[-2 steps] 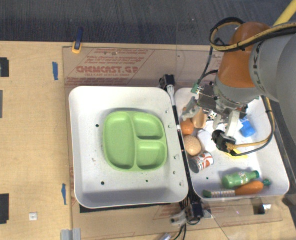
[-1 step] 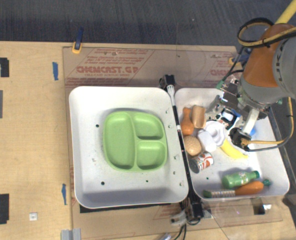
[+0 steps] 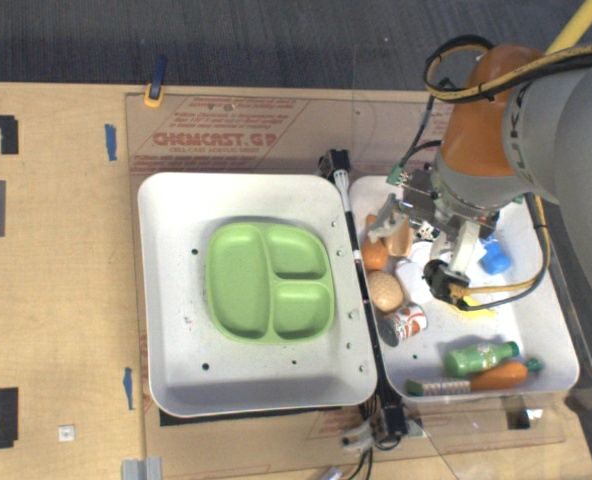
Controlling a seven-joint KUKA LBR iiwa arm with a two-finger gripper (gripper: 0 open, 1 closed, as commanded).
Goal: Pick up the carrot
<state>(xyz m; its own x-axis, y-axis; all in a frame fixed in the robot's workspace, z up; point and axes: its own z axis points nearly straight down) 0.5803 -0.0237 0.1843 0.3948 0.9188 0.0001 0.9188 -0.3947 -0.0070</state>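
Reaching in from the right, the grey arm with its orange band (image 3: 486, 118) hangs over the far part of the right bin (image 3: 546, 318). The gripper (image 3: 416, 230) is low among the objects there, and whether it is wide or narrow cannot be told from this view.

The carrot (image 3: 498, 375) lies at the near side of the right bin, well apart from the gripper, just beside a green bottle (image 3: 481, 356) that lies on its side. Near the bin's left wall there are an orange ball (image 3: 375, 255), a tan egg-like object (image 3: 384, 291) and a small red and white can (image 3: 408, 322). A blue object (image 3: 495, 259) is partly hidden under the wrist.

The left bin (image 3: 176, 298) holds a green divided tray (image 3: 271, 280) with three compartments.

Both bins stand on a sheet of brown cardboard (image 3: 226, 133) with red print, on a light wooden bench (image 3: 46, 268) marked with black and blue tape. Dark carpet (image 3: 226, 18) lies beyond the far edge.
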